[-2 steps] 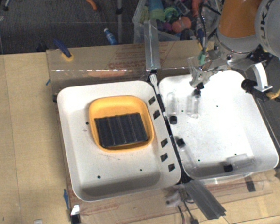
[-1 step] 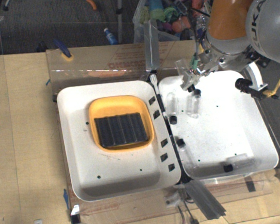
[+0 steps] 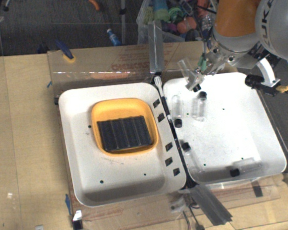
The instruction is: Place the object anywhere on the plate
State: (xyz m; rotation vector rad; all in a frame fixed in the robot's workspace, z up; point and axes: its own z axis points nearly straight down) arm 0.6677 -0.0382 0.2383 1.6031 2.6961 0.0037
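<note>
Arm: the grey KUKA arm (image 3: 255, 12) with its orange band comes in from the upper right and hangs over the far edge of the right bin.
Pincer: the pincer (image 3: 195, 81) sits just above the far left corner of the right bin, its pale fingers pointing down and to the left. They are too small and blurred to judge, so I cannot tell whether they are spread or pressed together, and nothing can be made out between them.
Object: a dark ribbed rectangular block (image 3: 124, 133) lies flat on the plate, covering most of its middle, with its ridges running front to back.
Plate: an orange-yellow plate (image 3: 98, 113) with rounded corners rests in the left bin, toward that bin's far half.
Left bin: a shallow white bin (image 3: 84, 177) holding the plate and block.
Right bin: a shallow white bin (image 3: 235, 129), touching the left bin along a dark divider with small black clips.
Clear items: two small see-through pieces (image 3: 199, 107) lie near the far left of the right bin, just below the pincer and well apart from the plate.
Bench: the wooden bench (image 3: 21, 147) carries both bins.
Background: a clear tub of coloured toys (image 3: 179, 6) stands beyond the bench at the top.
</note>
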